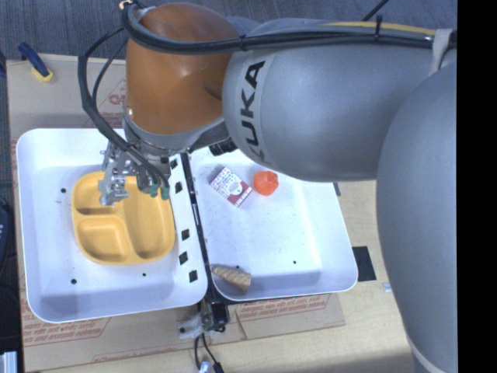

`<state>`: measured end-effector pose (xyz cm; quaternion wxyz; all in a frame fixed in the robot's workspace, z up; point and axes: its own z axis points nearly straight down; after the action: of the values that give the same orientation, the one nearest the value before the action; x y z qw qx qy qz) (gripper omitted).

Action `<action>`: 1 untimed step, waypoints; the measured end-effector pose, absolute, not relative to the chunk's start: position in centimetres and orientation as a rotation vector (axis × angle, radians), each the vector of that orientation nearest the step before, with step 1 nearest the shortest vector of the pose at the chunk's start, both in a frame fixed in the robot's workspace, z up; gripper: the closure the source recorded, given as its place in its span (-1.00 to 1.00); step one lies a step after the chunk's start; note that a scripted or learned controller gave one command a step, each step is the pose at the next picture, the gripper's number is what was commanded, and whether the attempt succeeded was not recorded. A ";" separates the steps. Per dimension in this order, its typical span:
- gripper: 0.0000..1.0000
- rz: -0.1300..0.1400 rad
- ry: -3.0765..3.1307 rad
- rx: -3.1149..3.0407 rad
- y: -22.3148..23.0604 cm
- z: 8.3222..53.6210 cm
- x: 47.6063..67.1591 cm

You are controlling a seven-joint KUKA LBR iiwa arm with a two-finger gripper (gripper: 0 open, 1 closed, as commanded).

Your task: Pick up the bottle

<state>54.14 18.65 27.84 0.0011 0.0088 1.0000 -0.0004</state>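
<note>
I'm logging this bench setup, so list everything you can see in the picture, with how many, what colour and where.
White bins: two, side by side on the bench.
Divided tray: one, yellow, left bin.
Small packet: one, pink and white, right bin, far part.
Small round object: one, orange, right bin, beside the packet.
Brownish object: one, right bin, near-left corner.
Clamp: one, blue and yellow, bench's far-left edge.
Arm: one, grey with orange band.
Gripper: one, over the tray.

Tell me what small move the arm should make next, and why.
Probably rise and shift toward the right bin: the gripper hangs over the yellow tray in the left bin, while the likeliest bottle, a small orange item, lies in the right one.
</note>
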 end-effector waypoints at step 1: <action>1.00 -0.003 3.140 0.114 11.0 26.7 50.4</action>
<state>50.44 10.97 26.74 -0.0004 0.0362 0.9993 -0.0011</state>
